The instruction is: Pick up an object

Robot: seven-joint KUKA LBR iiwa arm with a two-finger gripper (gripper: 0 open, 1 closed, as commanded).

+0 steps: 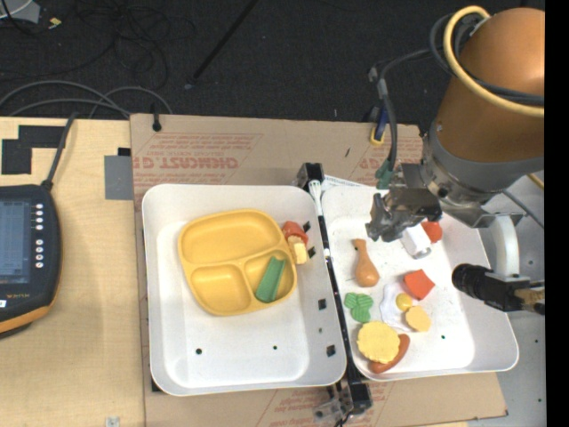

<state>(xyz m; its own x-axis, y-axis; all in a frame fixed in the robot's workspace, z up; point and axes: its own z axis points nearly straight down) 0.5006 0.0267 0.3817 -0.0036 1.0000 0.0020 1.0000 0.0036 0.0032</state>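
My gripper hangs over the upper middle of the right bin, its dark fingers pointing down. Just right of it lie a small white cylinder and a small orange-red piece. Below and left of the fingers lies an orange drumstick-shaped toy. Further down sit a red-orange block, a small yellow piece, a green leafy toy and a yellow round toy on a red one. Nothing shows between the fingers.
The left bin holds a yellow divided plate with a green pickle-like toy in it and a small red and yellow toy at its right rim. A teach pendant lies at far left. A black cylinder juts in at right.
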